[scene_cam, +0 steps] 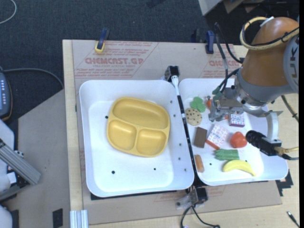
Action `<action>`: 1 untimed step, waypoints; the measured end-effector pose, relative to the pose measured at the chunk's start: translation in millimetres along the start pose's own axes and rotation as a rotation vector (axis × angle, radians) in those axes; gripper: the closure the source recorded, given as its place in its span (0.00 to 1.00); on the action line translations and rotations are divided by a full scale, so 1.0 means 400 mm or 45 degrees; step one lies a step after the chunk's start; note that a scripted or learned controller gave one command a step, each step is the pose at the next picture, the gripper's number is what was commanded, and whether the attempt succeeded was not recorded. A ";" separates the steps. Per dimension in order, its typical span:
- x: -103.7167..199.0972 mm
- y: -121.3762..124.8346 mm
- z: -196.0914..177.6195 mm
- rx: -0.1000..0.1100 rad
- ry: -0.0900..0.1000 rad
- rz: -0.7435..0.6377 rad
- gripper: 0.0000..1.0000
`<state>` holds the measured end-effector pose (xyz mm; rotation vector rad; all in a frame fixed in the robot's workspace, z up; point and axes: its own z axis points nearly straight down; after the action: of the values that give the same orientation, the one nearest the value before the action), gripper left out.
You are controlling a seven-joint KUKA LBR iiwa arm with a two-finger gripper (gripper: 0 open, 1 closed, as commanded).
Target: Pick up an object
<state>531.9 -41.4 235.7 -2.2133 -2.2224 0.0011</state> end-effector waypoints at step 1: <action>0.009 -0.021 0.035 0.001 -0.003 0.006 1.00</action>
<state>523.4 -37.9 221.9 -2.2194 -2.2177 0.0039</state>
